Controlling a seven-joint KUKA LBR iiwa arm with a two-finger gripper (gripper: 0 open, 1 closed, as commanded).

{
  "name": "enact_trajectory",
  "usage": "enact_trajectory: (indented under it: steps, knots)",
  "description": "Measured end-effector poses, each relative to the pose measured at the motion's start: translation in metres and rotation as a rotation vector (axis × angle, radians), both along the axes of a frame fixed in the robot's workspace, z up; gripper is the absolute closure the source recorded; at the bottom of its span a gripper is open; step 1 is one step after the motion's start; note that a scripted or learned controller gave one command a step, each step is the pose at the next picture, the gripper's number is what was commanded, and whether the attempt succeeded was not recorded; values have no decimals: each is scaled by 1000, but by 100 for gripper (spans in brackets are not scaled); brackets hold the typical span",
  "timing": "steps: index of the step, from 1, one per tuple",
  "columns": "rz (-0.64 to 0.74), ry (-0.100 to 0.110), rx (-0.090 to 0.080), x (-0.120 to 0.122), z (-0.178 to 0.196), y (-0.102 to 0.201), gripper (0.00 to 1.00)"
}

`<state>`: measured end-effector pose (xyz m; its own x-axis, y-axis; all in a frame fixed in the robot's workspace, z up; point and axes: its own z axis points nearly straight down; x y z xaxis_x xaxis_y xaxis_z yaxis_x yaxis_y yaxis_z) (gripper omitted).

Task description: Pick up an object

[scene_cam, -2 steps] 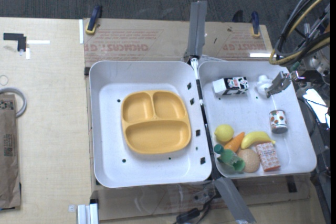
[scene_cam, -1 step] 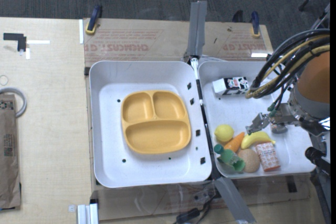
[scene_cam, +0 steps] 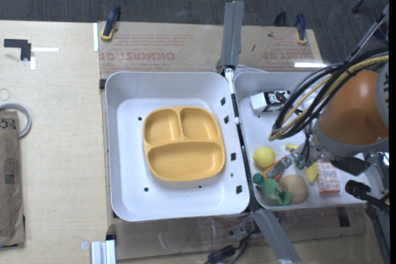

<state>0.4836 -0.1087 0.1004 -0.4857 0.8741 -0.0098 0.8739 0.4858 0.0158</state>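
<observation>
The gripper (scene_cam: 291, 162) hangs low in the right bin (scene_cam: 247, 86), just right of a yellow ball (scene_cam: 264, 156). Whether anything is gripped cannot be told. A divided yellow plate (scene_cam: 183, 143) lies in the left bin (scene_cam: 117, 133).

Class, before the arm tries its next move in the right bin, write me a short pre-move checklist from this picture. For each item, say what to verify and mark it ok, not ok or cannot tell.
1. Gripper is over the right bin, low among the objects: ok.
2. Gripper has nothing in it yet: cannot tell, the wrist and cables cover much of it.
3. A target lies close by: ok, the yellow ball sits just left of the gripper.
4. Room around that target: not ok, the green toy and the tan egg-shaped object crowd in just below.
5. Left bin holds the yellow divided plate, well away from the arm: ok.
</observation>
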Motion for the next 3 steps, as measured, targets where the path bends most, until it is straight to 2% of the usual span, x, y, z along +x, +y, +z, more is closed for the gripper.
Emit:
enact_trajectory:
  steps: [1, 2, 3]
  knots:
    - [-2, 3, 4, 0, 10, 1, 100]
    - [-1, 6, 4, -1, 9, 1, 0]
    - [-121, 18, 0, 70, 63, -75, 0]
